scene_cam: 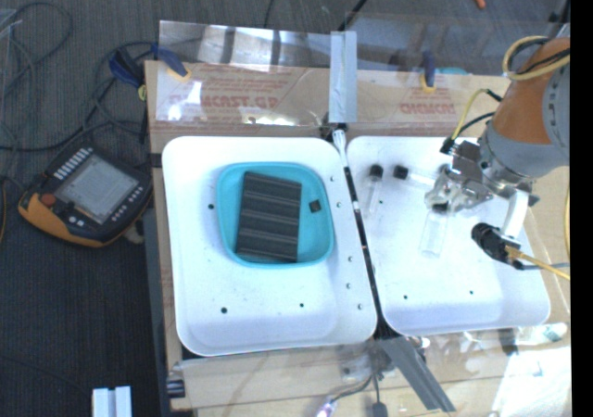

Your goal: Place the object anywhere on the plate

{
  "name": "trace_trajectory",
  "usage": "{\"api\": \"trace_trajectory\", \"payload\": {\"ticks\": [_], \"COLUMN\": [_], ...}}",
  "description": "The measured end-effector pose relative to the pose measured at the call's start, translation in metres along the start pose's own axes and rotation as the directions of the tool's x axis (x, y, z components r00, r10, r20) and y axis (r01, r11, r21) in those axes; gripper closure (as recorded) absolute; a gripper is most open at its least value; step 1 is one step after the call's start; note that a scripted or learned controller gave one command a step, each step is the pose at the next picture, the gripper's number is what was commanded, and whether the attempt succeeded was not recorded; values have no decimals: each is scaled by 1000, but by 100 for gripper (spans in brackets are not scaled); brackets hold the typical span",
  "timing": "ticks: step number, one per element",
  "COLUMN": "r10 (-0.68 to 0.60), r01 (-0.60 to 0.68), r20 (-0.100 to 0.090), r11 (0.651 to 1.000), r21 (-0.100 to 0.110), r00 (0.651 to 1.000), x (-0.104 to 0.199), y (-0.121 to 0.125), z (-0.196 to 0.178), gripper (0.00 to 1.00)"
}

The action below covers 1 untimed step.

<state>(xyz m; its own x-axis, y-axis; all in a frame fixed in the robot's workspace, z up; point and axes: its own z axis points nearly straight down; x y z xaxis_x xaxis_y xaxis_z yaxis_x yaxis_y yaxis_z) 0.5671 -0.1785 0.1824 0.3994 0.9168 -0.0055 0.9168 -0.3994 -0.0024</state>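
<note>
A dark, ribbed rectangular block lies flat on the smooth teal plate in the left white bin, covering much of it and leaving bare rim all round. The claw hangs over the right bin, well apart from the plate; its opening cannot be made out. Red lettering on the cardboard wall behind is too blurred to read.

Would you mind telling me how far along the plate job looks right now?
It looks done: the dark grey ribbed rectangular block lies flat on the teal square plate in the left white bin. The gripper hovers over the right white bin. Nothing visibly remains.
</note>
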Motion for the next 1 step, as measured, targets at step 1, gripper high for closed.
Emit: {"api": "trace_trajectory", "payload": {"ticks": [1], "r10": [0], "r01": [0], "r20": [0], "r11": [1000], "r21": [0], "r00": [1000], "x": [0], "y": [0], "z": [0], "gripper": [0]}}
